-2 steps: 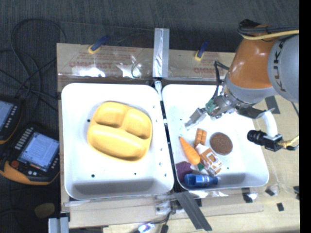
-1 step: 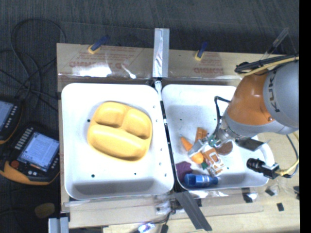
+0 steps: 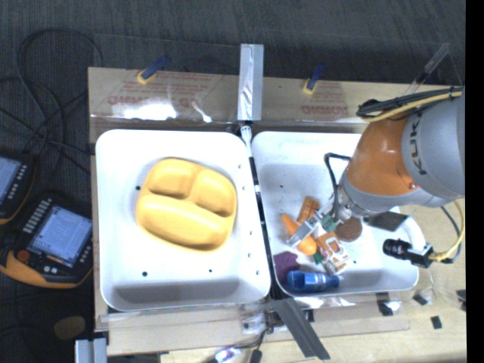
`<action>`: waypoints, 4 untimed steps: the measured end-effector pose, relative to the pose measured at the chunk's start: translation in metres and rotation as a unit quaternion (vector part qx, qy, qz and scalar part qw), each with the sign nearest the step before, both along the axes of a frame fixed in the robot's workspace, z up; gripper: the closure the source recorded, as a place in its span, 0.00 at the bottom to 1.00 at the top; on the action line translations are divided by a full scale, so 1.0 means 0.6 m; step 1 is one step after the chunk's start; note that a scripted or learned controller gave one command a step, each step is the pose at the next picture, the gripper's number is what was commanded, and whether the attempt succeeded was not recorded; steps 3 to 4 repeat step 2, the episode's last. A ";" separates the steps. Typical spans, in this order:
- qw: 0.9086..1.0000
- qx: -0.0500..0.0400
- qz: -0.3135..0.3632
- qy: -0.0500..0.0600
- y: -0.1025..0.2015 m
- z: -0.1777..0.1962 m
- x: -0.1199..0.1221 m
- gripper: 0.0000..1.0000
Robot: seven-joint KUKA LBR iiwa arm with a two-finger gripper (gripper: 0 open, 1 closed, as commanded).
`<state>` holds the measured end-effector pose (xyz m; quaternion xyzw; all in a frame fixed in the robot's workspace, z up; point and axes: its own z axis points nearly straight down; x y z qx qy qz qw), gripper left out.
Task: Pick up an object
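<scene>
Your gripper (image 3: 324, 224), finger state untellable, sits amid the crowded orange pieces (image 3: 296, 225) and blue bottle (image 3: 311, 280): misgrab or slip likely.

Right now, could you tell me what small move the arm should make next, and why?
Probably lower the pincer slightly: it hangs over the clutter in the right bin, beside the orange carrot-like piece, with nothing visibly between its tips.

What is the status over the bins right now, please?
Gripper low in right bin, over orange pieces; grasp unclear. Blue bottle and purple item close beside. Yellow tray sits in left bin.
</scene>
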<state>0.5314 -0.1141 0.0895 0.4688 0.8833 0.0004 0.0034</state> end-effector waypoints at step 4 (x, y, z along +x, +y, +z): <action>1.000 0.001 0.000 0.003 0.107 0.156 0.086 1.00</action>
